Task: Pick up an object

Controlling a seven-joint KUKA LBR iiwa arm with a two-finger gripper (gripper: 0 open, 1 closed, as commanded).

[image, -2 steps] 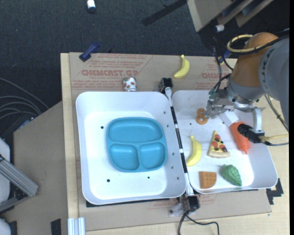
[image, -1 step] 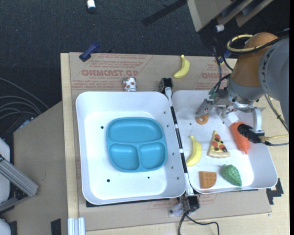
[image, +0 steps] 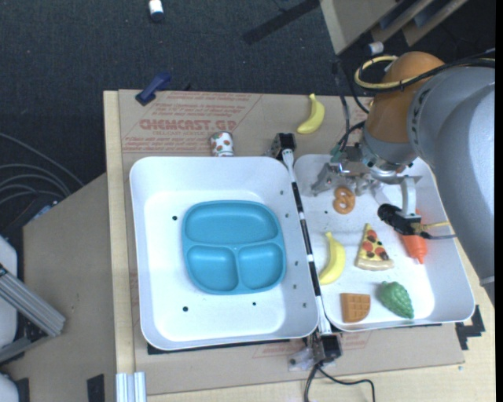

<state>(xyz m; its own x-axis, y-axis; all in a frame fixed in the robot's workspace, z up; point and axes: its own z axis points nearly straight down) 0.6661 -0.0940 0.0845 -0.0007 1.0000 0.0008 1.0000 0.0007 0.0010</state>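
Grey gripper (image: pixel 343 174) low over pretzel (image: pixel 343 201) near right bin's (image: pixel 456 302) far edge; jaw state unclear; nothing lifted yet.

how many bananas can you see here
2: one banana lies on the bench above the right bin, outside it; the other banana lies inside that bin, near its left wall.

Dark blue-grey carpet (image: pixel 71 55) all around. In the middle, a pale wooden counter (image: pixel 192 122), topped with a brown sheet stamped in red lettering (image: pixel 187 124). Black cables (image: pixel 31 180) looping over the floor at left. Grey metal rail (image: pixel 31 302) lying at lower left. Beige furniture corner (image: pixel 369 20) at top right. Even, soft light.
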